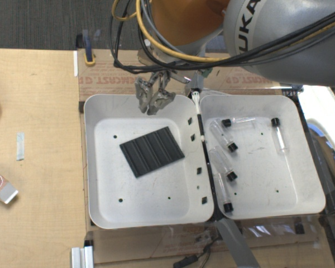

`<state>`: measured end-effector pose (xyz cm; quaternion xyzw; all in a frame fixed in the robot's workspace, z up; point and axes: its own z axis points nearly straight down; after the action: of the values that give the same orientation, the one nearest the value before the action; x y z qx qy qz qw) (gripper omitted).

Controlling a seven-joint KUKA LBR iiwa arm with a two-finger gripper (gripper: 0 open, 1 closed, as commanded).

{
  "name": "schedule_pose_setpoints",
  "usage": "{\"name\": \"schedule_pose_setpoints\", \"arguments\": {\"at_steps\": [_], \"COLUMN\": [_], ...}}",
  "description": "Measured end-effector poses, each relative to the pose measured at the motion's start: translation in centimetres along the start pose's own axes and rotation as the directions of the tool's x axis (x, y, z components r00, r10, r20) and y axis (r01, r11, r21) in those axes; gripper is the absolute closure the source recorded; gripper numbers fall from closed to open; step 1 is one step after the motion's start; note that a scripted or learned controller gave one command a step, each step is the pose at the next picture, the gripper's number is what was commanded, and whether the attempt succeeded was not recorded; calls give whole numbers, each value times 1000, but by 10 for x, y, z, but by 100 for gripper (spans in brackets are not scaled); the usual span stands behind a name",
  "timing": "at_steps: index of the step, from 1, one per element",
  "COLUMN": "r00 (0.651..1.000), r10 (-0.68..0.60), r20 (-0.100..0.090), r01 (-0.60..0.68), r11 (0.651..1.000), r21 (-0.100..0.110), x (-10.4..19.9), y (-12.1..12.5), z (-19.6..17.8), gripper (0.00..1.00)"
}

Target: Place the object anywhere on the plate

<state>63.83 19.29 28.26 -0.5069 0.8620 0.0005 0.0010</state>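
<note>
The plate (152, 151) is a dark, ribbed rectangle lying flat on the floor of the left bin (100, 205), turned at a slant — its long edges run from lower left to upper right. Clear tubes (223, 144) with black caps lie on their sides in the right bin (301, 194) — several along the left wall, one (278, 135) near the far right corner.

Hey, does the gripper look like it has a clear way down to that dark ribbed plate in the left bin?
Probably yes. The gripper hangs over the left bin's far rim, and the dark ribbed plate lies flat with nothing on it or between them.
</note>
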Motion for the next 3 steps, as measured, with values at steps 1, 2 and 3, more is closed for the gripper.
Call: {"name": "schedule_pose_setpoints", "arguments": {"at_steps": [1,2,3], "r00": [925,857,761], "r10": [-380,-515,-649], "r20": [2,2,2], "r01": [380,515,649], "r11": [925,857,761], "r21": [0,-1,1], "x": [-10,-9,10], "y": [-18,-19,-30], "z": [33,49,31], "gripper": [100,100,100]}}
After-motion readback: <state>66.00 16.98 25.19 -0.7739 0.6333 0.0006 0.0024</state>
